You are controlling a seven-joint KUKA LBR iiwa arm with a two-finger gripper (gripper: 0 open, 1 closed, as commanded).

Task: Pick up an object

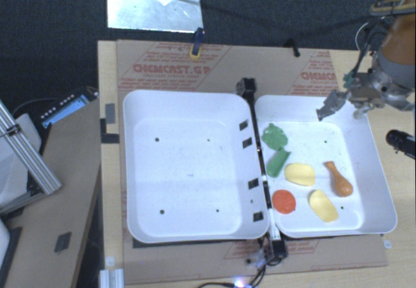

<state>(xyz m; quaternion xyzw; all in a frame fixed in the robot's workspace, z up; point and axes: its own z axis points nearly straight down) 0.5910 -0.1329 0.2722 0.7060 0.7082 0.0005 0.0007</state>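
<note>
Toy food sits loose in the right bin (374,170): green pieces (275,147), yellow lumps (300,174), red disc (283,201), orange drumstick (338,179). "CHEMCAST GP" marks the board (170,67). Gripper (343,104) hangs spread, grasping nothing, over the bin's far rim.

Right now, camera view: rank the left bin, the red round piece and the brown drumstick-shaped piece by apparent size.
1. Left bin, by far the largest.
2. Brown drumstick-shaped piece
3. Red round piece
The last two look close; the drumstick is longer, the red one wider.
</note>
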